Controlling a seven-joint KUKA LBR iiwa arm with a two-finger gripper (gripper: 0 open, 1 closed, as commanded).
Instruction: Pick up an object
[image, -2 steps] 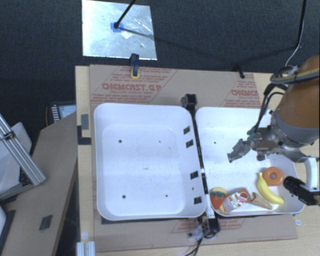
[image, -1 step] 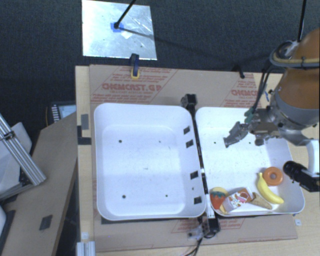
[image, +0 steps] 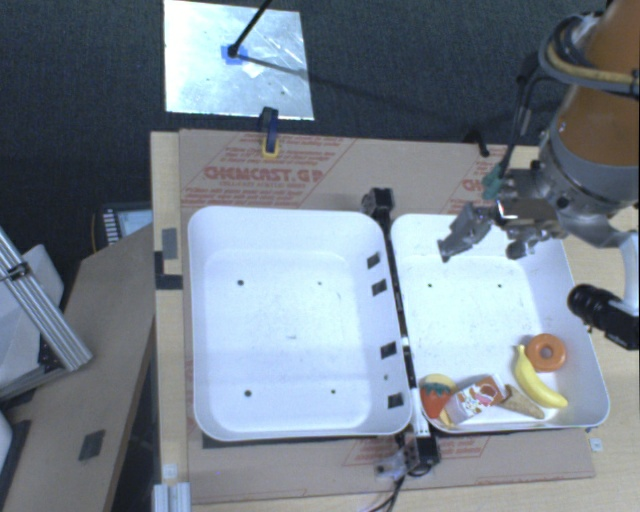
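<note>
Nothing had been lifted yet: the whole pick remained to be done. The pincer (image: 487, 236) hung above the far part of the right bin (image: 470, 330), its two fingers spread apart with nothing between them. The candidates lay clustered in that bin's near corner, toward five o'clock from the pincer and well apart from it: a banana (image: 537, 380), an orange doughnut-like ring (image: 546, 351) touching it, a small printed packet (image: 472, 399) and a red-orange fruit (image: 436, 393). The left bin (image: 290, 320) held no objects.
</note>
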